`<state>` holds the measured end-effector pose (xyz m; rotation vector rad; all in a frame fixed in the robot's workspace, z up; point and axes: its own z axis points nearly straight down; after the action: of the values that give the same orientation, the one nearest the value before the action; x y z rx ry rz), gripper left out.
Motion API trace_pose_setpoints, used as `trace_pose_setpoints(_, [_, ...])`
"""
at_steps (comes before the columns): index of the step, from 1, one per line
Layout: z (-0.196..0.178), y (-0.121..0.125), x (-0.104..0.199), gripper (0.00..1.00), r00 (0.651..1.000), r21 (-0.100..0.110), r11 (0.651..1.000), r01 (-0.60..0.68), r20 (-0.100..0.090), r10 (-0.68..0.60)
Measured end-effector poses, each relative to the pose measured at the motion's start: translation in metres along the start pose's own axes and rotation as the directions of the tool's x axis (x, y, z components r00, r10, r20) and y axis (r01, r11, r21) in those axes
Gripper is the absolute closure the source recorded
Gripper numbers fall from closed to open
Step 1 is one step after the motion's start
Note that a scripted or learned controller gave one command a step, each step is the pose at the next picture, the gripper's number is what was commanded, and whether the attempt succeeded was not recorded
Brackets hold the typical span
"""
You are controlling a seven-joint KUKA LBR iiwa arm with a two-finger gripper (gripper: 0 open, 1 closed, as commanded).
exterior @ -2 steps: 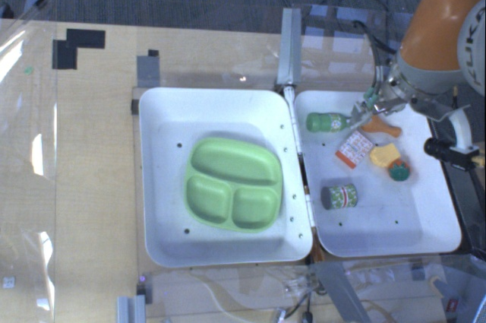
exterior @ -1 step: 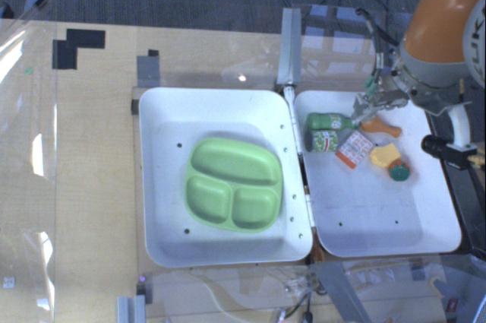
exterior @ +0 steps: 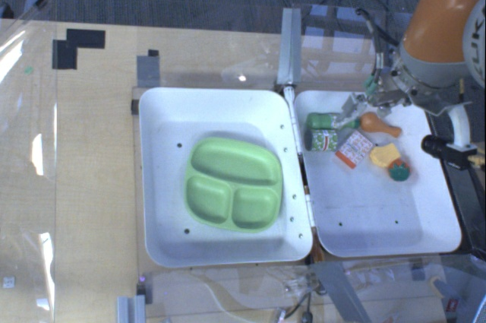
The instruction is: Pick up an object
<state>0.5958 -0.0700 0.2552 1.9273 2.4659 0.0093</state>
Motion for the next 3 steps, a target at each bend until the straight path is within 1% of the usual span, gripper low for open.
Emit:
trace_pose_setpoints(1, [0.102,-0.015,-0.058,0.00,0.993,0.007,0.993,0.116,-0.004,-0.116])
trace_pose_setpoints(2, [0.160,-0.028,-0.037,0.00,0.978,-0.009,0.978,0.207,0.009,-0.207])
trace_pose_setpoints(3, [0.161,0.008,-0.052,0.00,0.963,-0.006,0.963,0.271,0.006,-0.271])
